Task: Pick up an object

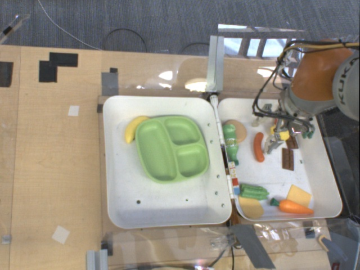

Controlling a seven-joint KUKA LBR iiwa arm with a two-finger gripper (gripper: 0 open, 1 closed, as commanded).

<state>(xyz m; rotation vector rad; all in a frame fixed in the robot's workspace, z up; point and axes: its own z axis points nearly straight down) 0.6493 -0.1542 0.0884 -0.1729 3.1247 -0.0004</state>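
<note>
The sausage (259, 147) lies in the right bin (332, 190), just left of the claw (274, 144), its long axis running roughly up-down in the view, while whether the claw is spread or pressed together I cannot tell.

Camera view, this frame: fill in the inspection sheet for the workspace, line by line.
Surface: two shallow white bins side by side on a wooden bench.
Job's things: green divided plastic plate and yellow banana in left bin; red sausage, brown chocolate bar, orange carrot, green bottle in right bin.
Clutter: nothing seen.
Grippers: gripper low over right bin, beside the sausage.
Cables: black cables at the wrist.
Surroundings: grey carpet.
</note>
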